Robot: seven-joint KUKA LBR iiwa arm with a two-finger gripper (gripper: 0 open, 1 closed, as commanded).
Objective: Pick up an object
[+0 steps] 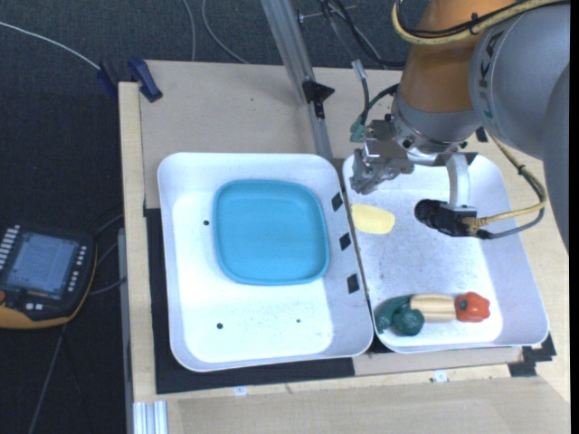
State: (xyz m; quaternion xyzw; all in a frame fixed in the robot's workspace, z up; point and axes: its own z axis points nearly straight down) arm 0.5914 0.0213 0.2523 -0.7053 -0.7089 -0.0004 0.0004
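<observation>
Hovering in the right bin (pixel 507 242), the end effector (pixel 369 177) is sitting just above the pale yellow object (pixel 373 219), its grip unreadable from here, so I'd say it's lining up to descend and grasp.

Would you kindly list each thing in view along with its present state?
Gripper: poised over the right bin's far-left corner.
Yellow piece: lying flat, right bin.
Green toy: near edge, right bin.
Red-tipped stick: lying beside it.
Blue plate: flat in left bin.
</observation>
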